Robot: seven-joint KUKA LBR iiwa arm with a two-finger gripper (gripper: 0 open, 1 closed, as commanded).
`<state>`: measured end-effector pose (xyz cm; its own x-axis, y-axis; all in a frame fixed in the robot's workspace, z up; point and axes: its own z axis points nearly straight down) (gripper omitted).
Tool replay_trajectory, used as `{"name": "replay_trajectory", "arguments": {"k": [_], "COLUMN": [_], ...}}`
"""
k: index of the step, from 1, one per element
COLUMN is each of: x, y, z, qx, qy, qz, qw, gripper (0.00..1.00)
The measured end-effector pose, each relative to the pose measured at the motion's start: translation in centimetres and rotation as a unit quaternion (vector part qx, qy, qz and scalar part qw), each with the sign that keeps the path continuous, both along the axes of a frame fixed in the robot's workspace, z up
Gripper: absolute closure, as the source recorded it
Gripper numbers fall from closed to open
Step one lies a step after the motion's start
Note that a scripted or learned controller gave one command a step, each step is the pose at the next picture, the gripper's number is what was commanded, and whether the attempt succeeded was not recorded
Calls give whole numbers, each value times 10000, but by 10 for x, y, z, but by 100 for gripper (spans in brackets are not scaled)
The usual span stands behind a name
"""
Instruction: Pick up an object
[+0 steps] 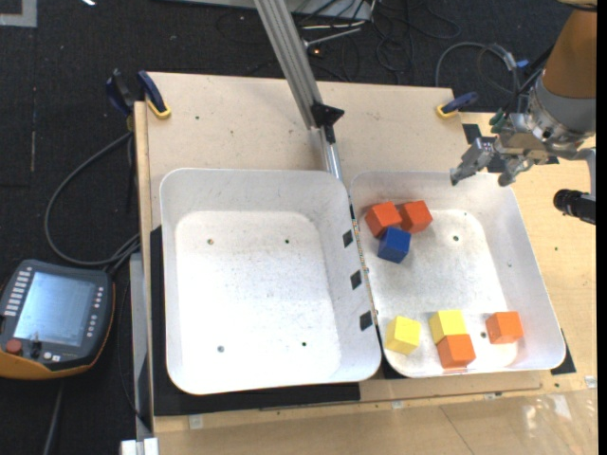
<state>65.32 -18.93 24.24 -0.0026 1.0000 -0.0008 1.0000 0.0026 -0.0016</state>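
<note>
1. Viewed from above at a slant: a pale counter [247, 121] carrying two shallow white bins side by side, left bin [190, 197] and right bin [531, 282].
2. Scattered in the right bin: small coloured blocks in two loose groups.
3. Toward the far end of that bin: an orange block [382, 218] touching a second orange block [415, 216], with a blue block [395, 245] pressed against the front of the first.
4. Along the near edge: a yellow block [404, 334] standing alone, then a second yellow block [448, 324] with an orange block [456, 350] touching its near side, and another orange block [504, 327] just beside the bin wall.
5. Hovering above the far right corner of the right bin: the end effector [486, 167], well apart from every block, gripping nothing; fingers look spread, though small and dark against the clutter.
6. Judged by look: light, stiff, flat-sided blocks, unlikely to crush or deform, possibly smooth enough to slip if pinched off-centre.
7. Best hold, as a guess: two opposite flat faces of the lone yellow block, free on all sides; clustered blocks leave little room for fingers between neighbours.
8. Cut off at the frame's right edge: most of the arm above the orange band.
9. Hard to make out: exact finger gap, and whether touching blocks overlap or merely abut.
</note>
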Motion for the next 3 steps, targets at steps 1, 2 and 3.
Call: {"name": "replay_trajectory", "arguments": {"k": [1, 2, 3], "x": [-21, -15, -37], "y": [18, 36, 54], "z": [-122, -132, -137], "qx": [14, 7, -32], "qy": [30, -1, -137], "qz": [-13, 6, -32], "qw": [10000, 10000, 9999], "gripper": [0, 0, 0]}}
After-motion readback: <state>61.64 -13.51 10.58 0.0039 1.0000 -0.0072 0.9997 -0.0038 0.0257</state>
